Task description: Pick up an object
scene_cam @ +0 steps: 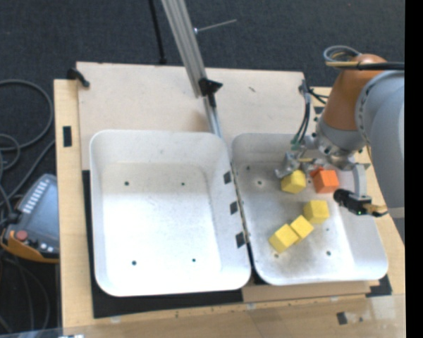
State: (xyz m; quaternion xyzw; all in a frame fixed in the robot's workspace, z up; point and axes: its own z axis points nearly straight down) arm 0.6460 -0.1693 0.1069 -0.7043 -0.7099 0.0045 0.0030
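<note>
In the right bin [352,255] lie several small blocks. A yellow block [293,182] and an orange block [326,180] sit side by side near the bin's far right. Two yellow blocks lie nearer the front: one [316,210] under the orange block and one [301,227] beside it. A third, larger yellow block [283,238] touches that one. My gripper [304,165] hangs low over the bin's far side, just above and between the first yellow block and the orange block. The wrist hides how it meets them.
The left bin [99,189] stands next to the right one, sharing a raised middle edge [234,196]. A slanted metal post [187,44] rises behind the bins. The grey arm [377,139] covers the right bin's far right corner. Cables and a pendant lie left of the bench.
</note>
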